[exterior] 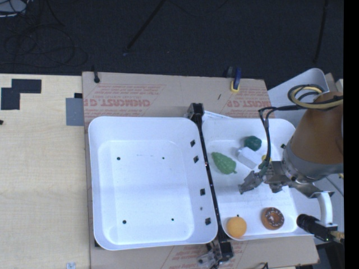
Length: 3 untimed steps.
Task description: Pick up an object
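The right bin [224,129] holds every candidate. The gripper [247,185] hangs low mid-bin, fingers seemingly apart and empty, though detail is poor. Nearest lies the green object [224,163]; it should centre over that before closing, ignoring the doughnut [272,218] and orange ball [236,227]

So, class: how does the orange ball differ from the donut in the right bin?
The orange ball is plain orange and solid; the donut is brown with speckles and a hole in its middle. The ball lies nearer the divider between the bins; the donut lies further right, nearer the arm. Both are round and lie along the right bin's near edge.
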Tool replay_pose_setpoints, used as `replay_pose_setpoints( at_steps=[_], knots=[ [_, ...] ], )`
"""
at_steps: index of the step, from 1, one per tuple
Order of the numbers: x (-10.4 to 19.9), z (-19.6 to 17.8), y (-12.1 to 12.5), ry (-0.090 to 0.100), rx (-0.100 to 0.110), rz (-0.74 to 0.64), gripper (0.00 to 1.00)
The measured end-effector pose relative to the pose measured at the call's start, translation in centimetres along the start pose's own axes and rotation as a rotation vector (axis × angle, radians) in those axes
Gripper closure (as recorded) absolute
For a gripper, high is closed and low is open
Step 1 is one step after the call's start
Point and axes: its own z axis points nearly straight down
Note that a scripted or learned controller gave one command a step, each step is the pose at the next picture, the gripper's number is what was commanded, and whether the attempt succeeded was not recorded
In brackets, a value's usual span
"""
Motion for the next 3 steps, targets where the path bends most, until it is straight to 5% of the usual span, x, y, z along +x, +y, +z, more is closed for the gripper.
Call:
replay_pose_setpoints(
  at_steps=[1,2,3],
  knots=[
    [-6.9,-1.2,-0.4,-0.003,-0.003,0.004,0.00],
    [-6.2,11.1,1.9,-0.002,-0.005,0.000,0.00],
    [-6.3,9.6,1.8,0.001,-0.002,0.007,1.00]
  ],
)
